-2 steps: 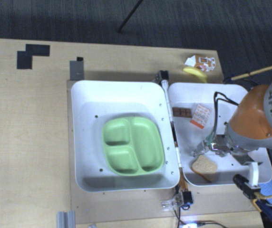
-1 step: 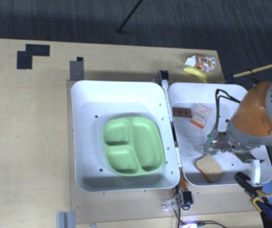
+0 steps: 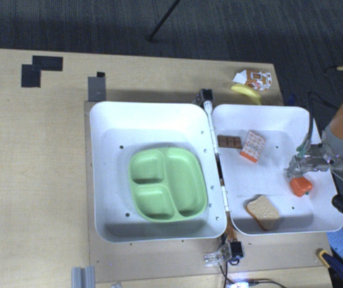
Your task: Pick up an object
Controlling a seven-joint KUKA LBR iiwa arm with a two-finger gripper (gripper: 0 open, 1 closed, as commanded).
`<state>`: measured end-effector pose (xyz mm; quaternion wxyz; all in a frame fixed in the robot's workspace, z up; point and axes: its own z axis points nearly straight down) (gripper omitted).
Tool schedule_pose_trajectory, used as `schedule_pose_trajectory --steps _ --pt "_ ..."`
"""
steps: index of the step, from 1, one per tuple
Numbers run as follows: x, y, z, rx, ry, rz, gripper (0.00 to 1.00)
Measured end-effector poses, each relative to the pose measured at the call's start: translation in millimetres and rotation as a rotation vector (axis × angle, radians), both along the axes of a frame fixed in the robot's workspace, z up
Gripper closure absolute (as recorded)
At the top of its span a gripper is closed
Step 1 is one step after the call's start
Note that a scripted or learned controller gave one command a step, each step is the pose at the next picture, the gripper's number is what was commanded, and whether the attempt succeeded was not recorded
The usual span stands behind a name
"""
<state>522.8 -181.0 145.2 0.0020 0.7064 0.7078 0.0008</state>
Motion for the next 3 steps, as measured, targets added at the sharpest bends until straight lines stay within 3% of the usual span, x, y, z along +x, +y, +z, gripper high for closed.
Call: schedule_pose_trajectory --steps 1,2,3 --pt "-0.1 0.6 -0.4 0.001 0.001 0.001 0.00" --pt "-12.6 40.1 -58.7 0.000 -0.004 0.003 0.00" --pt "-10.7 40.0 -47.1 -0.001 -0.009 0.006 1.00"
